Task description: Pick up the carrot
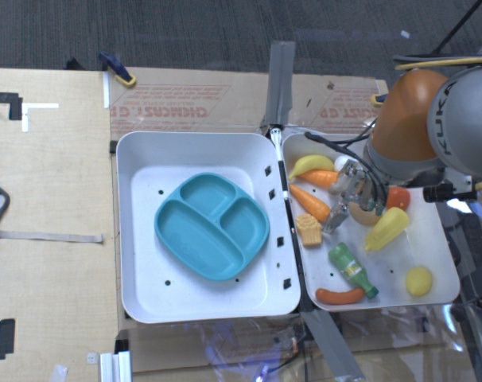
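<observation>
Two orange, carrot-like pieces lie in the right bin [432,237]. The longer carrot [308,202] lies slanted near the bin's left wall. A shorter orange piece [320,177] lies just under a yellow banana [312,164]. My gripper [346,202] hangs low over the bin, just right of the long carrot and close to its lower end. The grey and orange wrist covers the bin's back right part. I see nothing lifted off the bin floor.
The right bin also holds a tan cube [309,230], a green bottle [352,269], a red sausage [339,295], a lemon [418,281], a yellow pepper [386,228] and a red item [398,196]. The left bin [134,213] holds a blue divided plate [212,226].
</observation>
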Robot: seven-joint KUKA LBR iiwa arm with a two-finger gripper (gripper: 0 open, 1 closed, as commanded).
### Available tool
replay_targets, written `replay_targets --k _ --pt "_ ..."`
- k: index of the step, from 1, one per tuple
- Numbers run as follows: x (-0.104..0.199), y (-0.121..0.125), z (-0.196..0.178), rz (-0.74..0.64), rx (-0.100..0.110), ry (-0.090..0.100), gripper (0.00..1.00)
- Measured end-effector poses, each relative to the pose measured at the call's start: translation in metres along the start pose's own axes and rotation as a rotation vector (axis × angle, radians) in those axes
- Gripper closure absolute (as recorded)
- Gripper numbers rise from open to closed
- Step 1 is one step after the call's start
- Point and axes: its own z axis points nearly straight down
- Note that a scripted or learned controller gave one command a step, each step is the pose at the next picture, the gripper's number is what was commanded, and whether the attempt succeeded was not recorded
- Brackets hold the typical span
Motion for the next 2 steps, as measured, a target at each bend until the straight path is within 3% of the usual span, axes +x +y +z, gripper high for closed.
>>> replay_targets --k 1,2 --pt "-0.0141 0.0149 0.0001 0.516 0.002 0.001 0.0" --pt "-0.0147 0.0158 -0.0097 0.511 0.003 -0.002 1.0"
